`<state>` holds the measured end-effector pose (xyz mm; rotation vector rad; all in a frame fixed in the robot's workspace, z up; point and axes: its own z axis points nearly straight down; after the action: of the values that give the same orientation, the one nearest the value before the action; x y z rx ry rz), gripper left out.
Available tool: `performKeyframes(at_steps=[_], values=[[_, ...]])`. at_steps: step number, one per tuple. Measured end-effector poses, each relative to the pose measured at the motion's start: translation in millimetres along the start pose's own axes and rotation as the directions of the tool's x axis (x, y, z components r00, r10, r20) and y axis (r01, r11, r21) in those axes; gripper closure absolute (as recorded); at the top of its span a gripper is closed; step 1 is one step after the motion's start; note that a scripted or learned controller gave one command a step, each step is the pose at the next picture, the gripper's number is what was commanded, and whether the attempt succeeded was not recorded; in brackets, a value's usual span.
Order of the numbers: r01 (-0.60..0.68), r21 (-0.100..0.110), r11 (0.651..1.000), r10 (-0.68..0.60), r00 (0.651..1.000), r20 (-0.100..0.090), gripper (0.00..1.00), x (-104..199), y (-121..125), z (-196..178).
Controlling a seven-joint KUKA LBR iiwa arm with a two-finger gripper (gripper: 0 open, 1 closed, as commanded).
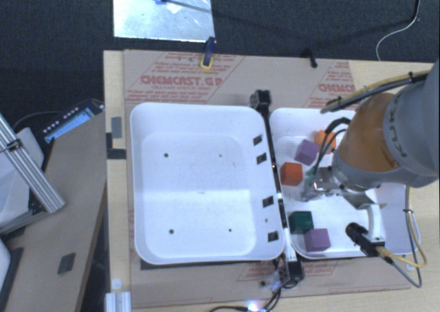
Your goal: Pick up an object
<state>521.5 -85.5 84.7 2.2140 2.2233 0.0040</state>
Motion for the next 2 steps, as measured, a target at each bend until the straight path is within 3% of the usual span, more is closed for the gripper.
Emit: performKeyframes(at_steps=[1,2], values=[[0.000,0.001,1.000,0.000,1.000,0.000,1.00,-0.4,-0.9,-10.6],[0.000,0.001,1.000,0.000,1.000,0.000,1.00,2.9,30.2,0.8]])
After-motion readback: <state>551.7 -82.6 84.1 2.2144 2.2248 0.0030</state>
